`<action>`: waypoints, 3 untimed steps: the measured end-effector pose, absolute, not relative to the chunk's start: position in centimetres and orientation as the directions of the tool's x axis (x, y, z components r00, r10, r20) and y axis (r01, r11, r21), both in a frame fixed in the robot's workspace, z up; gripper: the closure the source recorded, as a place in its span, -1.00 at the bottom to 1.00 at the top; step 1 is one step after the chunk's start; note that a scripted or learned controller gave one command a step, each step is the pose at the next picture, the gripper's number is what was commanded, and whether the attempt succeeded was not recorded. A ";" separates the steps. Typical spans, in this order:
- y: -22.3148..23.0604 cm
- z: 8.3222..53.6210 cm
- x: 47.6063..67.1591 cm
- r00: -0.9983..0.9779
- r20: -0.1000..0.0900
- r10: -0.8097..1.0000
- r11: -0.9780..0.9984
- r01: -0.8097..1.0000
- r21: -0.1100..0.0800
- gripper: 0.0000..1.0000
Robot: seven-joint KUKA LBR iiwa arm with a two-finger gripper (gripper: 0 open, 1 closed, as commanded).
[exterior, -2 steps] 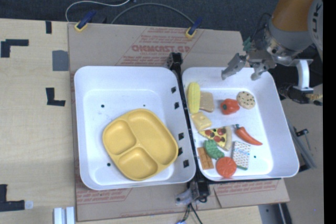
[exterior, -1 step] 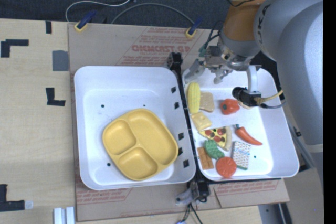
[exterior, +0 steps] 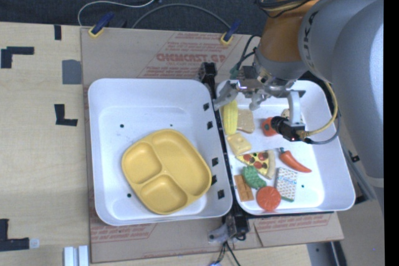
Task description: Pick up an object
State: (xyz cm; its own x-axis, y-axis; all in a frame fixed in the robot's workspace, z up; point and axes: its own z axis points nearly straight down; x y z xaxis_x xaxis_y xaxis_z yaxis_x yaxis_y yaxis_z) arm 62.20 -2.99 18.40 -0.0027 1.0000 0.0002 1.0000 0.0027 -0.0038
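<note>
- Your hand [exterior: 259, 95] hangs over the far end of the right bin [exterior: 333, 193]; whether it's wide or narrow, you cannot tell.
- Just below it lie the corn cob [exterior: 230, 118] and a cracker [exterior: 245, 122].
- Nearer you sit a tomato [exterior: 269, 126], cheese [exterior: 239, 144], pizza slice [exterior: 260, 161], chili pepper [exterior: 293, 161] and an orange disc [exterior: 269, 197].
- The left bin [exterior: 106, 103] holds a yellow tray [exterior: 165, 170].
- Both bins rest on cardboard [exterior: 124, 50] on the desk [exterior: 37, 152].
</note>
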 end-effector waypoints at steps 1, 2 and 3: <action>-3.1 18.4 63.3 -0.003 0.001 1.000 0.003 1.000 -0.001 -1.00; -4.7 18.4 62.4 -0.001 -0.001 1.000 0.001 1.000 -0.003 -1.00; -4.9 18.4 63.2 -0.002 0.001 1.000 0.002 1.000 -0.001 -1.00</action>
State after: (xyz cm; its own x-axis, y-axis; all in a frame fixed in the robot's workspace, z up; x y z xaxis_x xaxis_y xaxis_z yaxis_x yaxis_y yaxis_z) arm 63.15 -4.93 18.38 -0.0021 1.0000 0.0008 1.0000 0.0021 -0.0013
